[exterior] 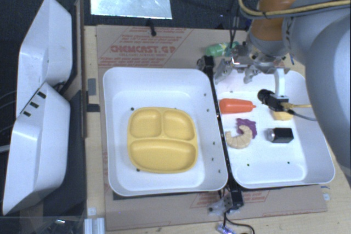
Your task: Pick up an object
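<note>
Hand [237, 75] is low over the right bin [307, 172], on the far side of the carrot [237, 105] and near it but not touching. The two metal fingers [222, 69] are spread apart, with bare white bin floor between them and nothing gripped

Everything placed off the carrot:
- carrot: orange, lying flat on the right bin's floor, close to the divider between the bins, long axis running across the bin
- purple-and-tan curled piece [243, 134]: just on the near side of the carrot, small gap, not touching
- black block [280, 135]: on the arm's side of the carrot and a bit nearer to me, apart from it, sitting flat
- pale yellow chunk [283, 115]: on the arm's side of the carrot, just beyond the black block; partly covered, so can't make out its shape
- green piece [216, 50]: beyond the carrot at the bin's far corner by the divider; can't tell if it's inside the bin or on the rim
- left bin [118, 85]: across the divider from the carrot, holding a yellow three-section plate [162, 138], well apart from the carrot

Grey arm [323, 35] comes in over the far side of the right bin; both bins sit on the tabletop [164, 44]
</note>
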Robot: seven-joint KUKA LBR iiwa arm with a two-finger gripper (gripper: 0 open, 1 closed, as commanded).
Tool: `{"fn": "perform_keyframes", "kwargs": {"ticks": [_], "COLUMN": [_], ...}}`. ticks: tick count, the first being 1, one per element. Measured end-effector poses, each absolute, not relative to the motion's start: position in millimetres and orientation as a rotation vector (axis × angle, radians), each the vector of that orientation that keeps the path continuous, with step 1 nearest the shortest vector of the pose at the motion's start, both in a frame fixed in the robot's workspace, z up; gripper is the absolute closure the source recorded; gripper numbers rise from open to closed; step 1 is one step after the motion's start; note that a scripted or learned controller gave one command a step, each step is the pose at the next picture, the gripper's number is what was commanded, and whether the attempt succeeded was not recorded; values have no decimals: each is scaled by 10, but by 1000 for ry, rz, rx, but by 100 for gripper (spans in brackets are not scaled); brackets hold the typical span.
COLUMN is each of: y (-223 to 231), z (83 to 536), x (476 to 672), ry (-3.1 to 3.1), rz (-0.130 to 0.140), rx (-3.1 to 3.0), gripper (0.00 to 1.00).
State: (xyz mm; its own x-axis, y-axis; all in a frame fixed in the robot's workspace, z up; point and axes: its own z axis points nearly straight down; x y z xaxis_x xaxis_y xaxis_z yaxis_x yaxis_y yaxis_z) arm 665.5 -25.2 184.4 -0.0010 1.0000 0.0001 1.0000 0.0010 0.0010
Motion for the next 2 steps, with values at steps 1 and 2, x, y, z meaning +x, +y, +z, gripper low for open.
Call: {"fn": "perform_keyframes", "kwargs": {"ticks": [1, 2], "y": [-252, -252], "z": [1844, 1844], "x": [6655, 6655], "ry": [2222, 2222], "rz": [1, 1], "rx": [2220, 2220], "gripper": [0, 0]}}
